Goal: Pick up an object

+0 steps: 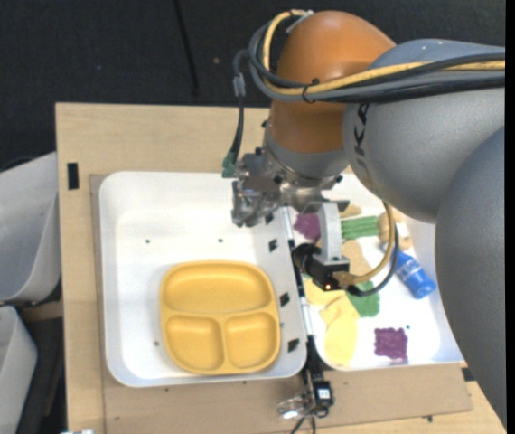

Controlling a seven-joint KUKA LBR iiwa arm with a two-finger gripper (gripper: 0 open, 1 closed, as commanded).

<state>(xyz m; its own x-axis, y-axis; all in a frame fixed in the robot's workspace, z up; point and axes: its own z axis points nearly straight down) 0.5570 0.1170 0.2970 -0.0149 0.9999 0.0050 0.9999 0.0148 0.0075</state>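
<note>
A pale wooden bench [77,134] is seen against a dark, nearly black background, and two shallow white bins are borne on it side by side. The left bin [126,242] is occupied by a yellow divided tray [221,315], which is laid flat in the near half with its three compartments facing up. The far half of that bin is overhung by the gripper [250,202], which is placed close to the wall shared by the two bins and well apart from the tray. Whether the gripper is spread or pressed together cannot be told, and nothing is seen to be held by it. The grey arm [420,143], with its orange band [330,43] uppermost, is extended from the right, so that much of the right bin [425,325] is covered. In that bin several small things are scattered. A purple piece [308,225] is seen at the far left, and a long green piece [359,228] just beside it. A blue bottle-like object [414,274] is tilted near the right wall. A second green piece [364,302] is found near the middle. A pale yellow disc [339,337] lies at the near left, with a purple square [390,343] near it on the right.
</note>
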